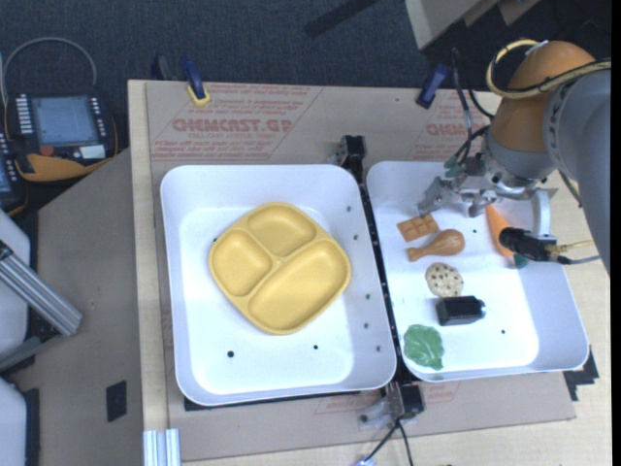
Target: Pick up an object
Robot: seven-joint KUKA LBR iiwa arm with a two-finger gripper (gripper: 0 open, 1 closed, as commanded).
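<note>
Yellow divided plate in left bin.

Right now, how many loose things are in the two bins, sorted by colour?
Yellow: 1, divided plate
Brown or tan: 3, waffle, drumstick, cookie
Orange: 1, carrot
Black: 1, block
Green: 1, leaf
Total: 7

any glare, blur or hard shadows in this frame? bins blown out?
Camera view: even overhead light, soft shadows; left bin and right bin bright white but their rims still read; small items like the cookie and black block sharp; the arm above the gripper is slightly soft; bright glare at the top edge.
</note>
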